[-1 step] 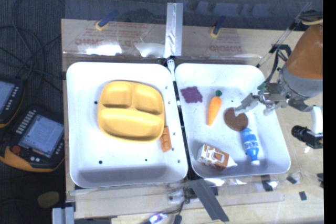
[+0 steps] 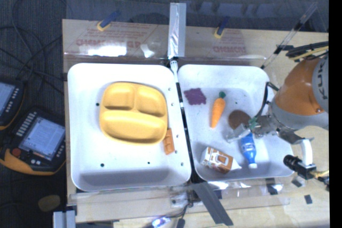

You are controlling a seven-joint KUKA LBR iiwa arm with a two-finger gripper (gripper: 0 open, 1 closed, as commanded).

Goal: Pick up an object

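Observation:
The right bin (image 2: pixel 256 75) holds a purple bunch of grapes (image 2: pixel 195 96), an orange carrot (image 2: pixel 217 109) with a green top, a brown round item (image 2: pixel 238 118), a blue and white bottle (image 2: pixel 248 149) lying down and a small orange and white carton (image 2: pixel 217 159). My gripper (image 2: pixel 252 128) reaches in from the right, low over the bin. It sits between the brown item and the top end of the bottle, very close to both. The grey and orange arm (image 2: pixel 302 96) covers the bin's right side.
The left bin (image 2: pixel 80 168) holds a yellow divided plate (image 2: pixel 133 112) and a small orange piece (image 2: pixel 169 142) by its right wall. A metal divider (image 2: pixel 177 29) runs between the bins at the back. Cables and a pendant (image 2: pixel 32 136) lie off the bench on the left.

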